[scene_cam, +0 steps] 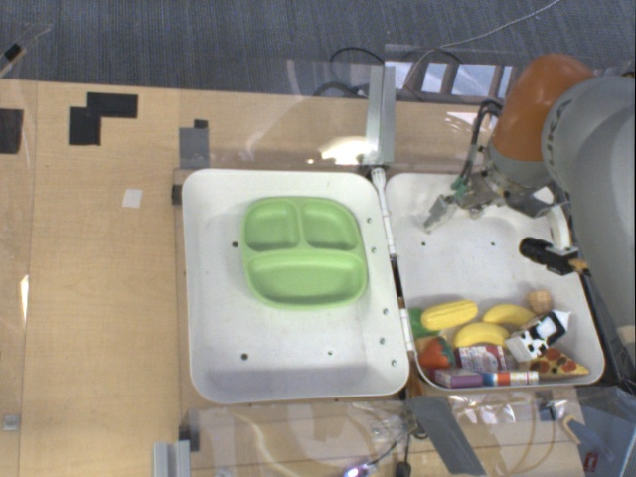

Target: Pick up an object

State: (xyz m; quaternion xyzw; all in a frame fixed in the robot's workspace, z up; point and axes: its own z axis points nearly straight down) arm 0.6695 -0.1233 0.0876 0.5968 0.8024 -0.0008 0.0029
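Over the far part of the right bin [477, 256], the gripper [437, 212] is hanging above bare white floor, with the grey arm [586, 137] and its orange band [532, 97] reaching in from the right. Whether the fingers are apart or together cannot be told at this size; nothing is showing between them.

The objects for picking are lying together along the near wall of the right bin, well apart from the gripper. A corn cob [448, 315] is sitting furthest left in the group, with two bananas [494, 325] just beside it to the right. A red tomato-like item [433, 353] is sitting in the near left corner, touching a flat printed packet [494, 377] that is running along the near wall. A black-and-white toy [538, 338] is standing to the right of the bananas, with a small tan ball [540, 299] beyond it and a pizza slice [563, 367] on its near side.

The left bin [214, 356] is holding a green divided plate [303, 251], lying flat near its centre. A metal divider [381, 117] is standing between the bins at the far edge. Nothing is standing between the gripper and the group of objects.
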